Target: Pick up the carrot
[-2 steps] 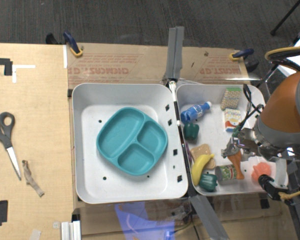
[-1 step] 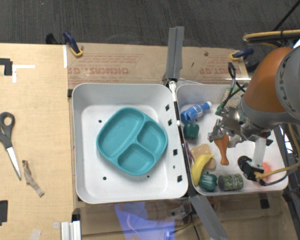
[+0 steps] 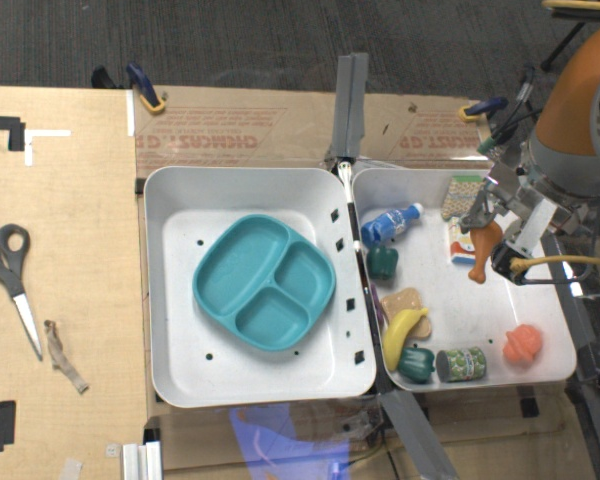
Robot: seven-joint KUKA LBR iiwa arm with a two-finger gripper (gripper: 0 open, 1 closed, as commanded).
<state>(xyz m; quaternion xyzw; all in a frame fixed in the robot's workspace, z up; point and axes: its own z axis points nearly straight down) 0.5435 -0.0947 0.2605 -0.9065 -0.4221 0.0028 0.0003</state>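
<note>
The carrot [image 3: 483, 250] is a short orange piece, hanging point-down above the right part of the right bin [image 3: 450, 388]. My gripper [image 3: 492, 230] comes in from the right edge, under the grey and orange arm, and is shut on the carrot's upper end. The carrot's lower tip is clear of the bin floor, just right of a small white, red and blue packet [image 3: 461, 249].
The right bin also holds a blue bottle [image 3: 390, 222], a green pepper [image 3: 382, 261], a bread slice [image 3: 407, 303], a banana [image 3: 400, 336], a green can [image 3: 462, 364] and a pink fruit [image 3: 523, 345]. A teal divided plate [image 3: 265, 281] lies in the left bin [image 3: 170, 298]. Scissors [image 3: 12, 273] lie on the bench at left.
</note>
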